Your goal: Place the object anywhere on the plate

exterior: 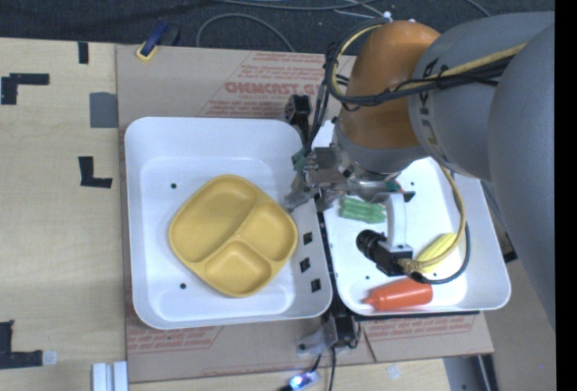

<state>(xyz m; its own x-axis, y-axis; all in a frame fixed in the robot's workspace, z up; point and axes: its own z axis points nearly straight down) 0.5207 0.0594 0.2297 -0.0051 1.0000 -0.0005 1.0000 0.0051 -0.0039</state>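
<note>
Over the right bin (478, 290), the gripper (311, 182) seems hidden beneath the arm, its spread unclear

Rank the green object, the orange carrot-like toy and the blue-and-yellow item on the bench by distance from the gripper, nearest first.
From the gripper:
1. Green object, right bin, just beside it.
2. Orange carrot-like toy, right bin's near edge.
3. Blue-and-yellow item, bench's far left.

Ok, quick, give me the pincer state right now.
Pincer: sits over the rim between the two bins, beside the yellow plate; open or shut cannot be told from this view, and nothing is seen held in it.
</note>
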